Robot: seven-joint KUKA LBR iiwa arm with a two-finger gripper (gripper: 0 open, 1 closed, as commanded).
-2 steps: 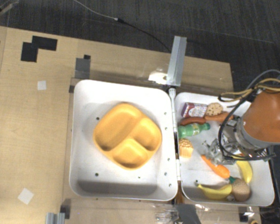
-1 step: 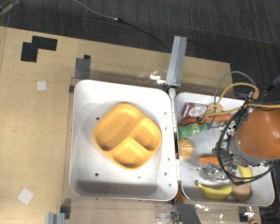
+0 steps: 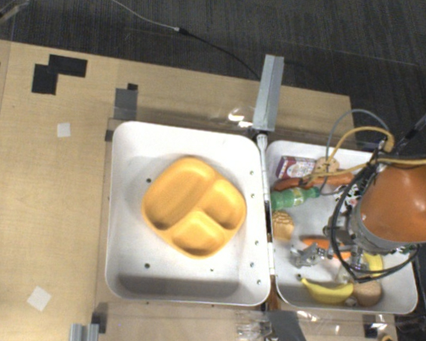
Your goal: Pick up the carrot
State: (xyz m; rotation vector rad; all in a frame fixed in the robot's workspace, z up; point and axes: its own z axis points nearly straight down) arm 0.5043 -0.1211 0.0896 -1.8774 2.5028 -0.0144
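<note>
Right bin (image 3: 403, 303): a purple packet (image 3: 298, 168) carries print too small to read. The carrot (image 3: 319, 241) shows as a thin orange strip lying mid-bin, partly covered by the arm (image 3: 402, 205). The gripper (image 3: 327, 254) sits just beside it among cables; whether it grips anything cannot be determined. Nearby: banana (image 3: 327, 290), green item (image 3: 293, 199). Left bin (image 3: 120, 194) holds a yellow divided tray (image 3: 194, 204)
</note>
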